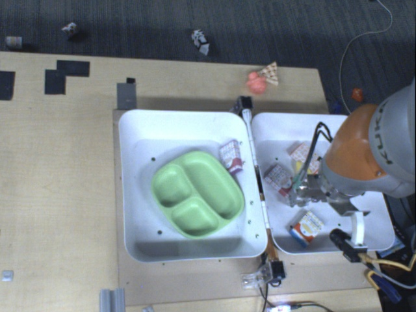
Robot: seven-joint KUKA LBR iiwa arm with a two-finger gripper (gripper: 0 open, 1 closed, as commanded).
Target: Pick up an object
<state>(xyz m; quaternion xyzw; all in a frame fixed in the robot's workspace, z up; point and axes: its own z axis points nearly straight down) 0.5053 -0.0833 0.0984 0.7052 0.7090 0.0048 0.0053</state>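
Small packets lie scattered in the right-hand white bin (390, 236), which sits on a pale wooden bench (58, 194). One checked packet (277, 175) rests near the bin's left wall, another pale packet (301, 152) lies toward the back, and a small carton (305, 227) with orange, white and blue on it sits near the front edge.

A grey arm (396, 148) with an orange band reaches in from the right and hangs over this bin. Its pincer (300, 194) points down between the checked packet and the carton, close to both. Whether the pincer is open, closed or gripping anything cannot be told, because the wrist hides it.

In the left-hand white bin (133, 174) lies a green divided plate (197, 192), with a small red and white packet (231, 156) touching its far right rim.
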